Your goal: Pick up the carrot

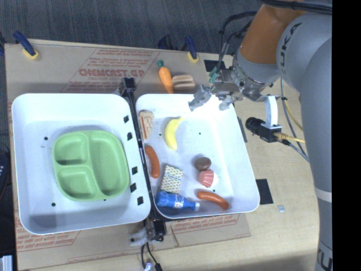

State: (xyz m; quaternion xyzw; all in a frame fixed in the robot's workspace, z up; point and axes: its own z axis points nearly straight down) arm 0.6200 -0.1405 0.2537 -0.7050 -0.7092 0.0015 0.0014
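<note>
Hovering above the back rim of the right bin (248, 168), fingers (198, 101) spread apart, nothing between them. Carrot (164, 78) lying outside on the counter (84, 66), just behind that rim, touching a small sandwich (183, 83). Free counter to the carrot's left. Inside this bin: banana (171, 132), sausages along the left wall and the front wall.
</note>
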